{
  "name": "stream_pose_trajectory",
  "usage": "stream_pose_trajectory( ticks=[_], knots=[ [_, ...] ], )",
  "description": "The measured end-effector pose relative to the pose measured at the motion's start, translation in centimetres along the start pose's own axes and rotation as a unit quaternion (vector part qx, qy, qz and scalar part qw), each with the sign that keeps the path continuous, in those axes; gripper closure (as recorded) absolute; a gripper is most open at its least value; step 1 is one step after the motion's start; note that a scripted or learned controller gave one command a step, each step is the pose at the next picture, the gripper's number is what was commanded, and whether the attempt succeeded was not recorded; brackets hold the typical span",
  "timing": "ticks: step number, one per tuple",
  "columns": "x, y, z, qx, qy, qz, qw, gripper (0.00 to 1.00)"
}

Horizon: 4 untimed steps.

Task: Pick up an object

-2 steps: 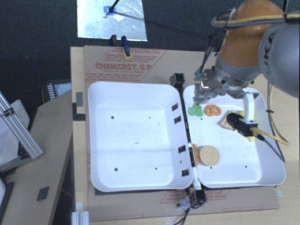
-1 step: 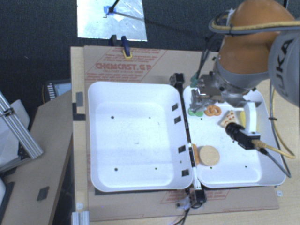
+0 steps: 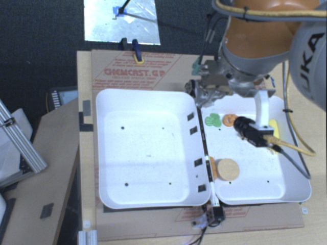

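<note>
The green piece [image 3: 212, 120] lies in the right bin [image 3: 255, 190], near that bin's 11 o'clock corner. The orange piece [image 3: 229, 120] lies just beside it at 3 o'clock. A tan disc [image 3: 228, 169] rests on the floor of the same bin toward 7 o'clock, near the wall shared with the left bin [image 3: 148, 152]. A yellow piece [image 3: 275, 127] lies near the 3 o'clock wall and is partly hidden by robot hardware.

The tool [image 3: 203, 100] stands at 11 o'clock from the green piece, over the corner where the two bins meet. Whether the tool is released or clenched cannot be told, and no piece is seen in it.

Bare white floor runs from the tan disc toward 3 and 5 o'clock. The left bin shows plain white floor with small dark dots. Both bins sit on a printed cardboard sheet [image 3: 135, 70] on the bench [image 3: 64, 137]. The arm [image 3: 265, 19] covers the right bin's 12 o'clock edge.
</note>
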<state>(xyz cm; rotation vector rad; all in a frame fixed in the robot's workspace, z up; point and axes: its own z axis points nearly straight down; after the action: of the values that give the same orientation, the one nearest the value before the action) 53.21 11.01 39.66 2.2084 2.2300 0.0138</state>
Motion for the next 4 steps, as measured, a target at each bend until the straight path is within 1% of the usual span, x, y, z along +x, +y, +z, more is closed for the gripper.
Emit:
stream_pose_trajectory(
  ticks=[1,2,3,4],
  knots=[
    [6.1,-4.5,1.9,0.004,-0.001,0.001,1.0000,1.00],
    [12.5,-2.9,-1.2,0.001,0.000,0.001,1.0000,1.00],
    [12.4,-4.7,13.3,0.009,-0.004,0.004,0.9999,1.00],
    [12.3,-4.8,26.9,0.007,-0.003,0.005,1.0000,1.00]
  ],
)
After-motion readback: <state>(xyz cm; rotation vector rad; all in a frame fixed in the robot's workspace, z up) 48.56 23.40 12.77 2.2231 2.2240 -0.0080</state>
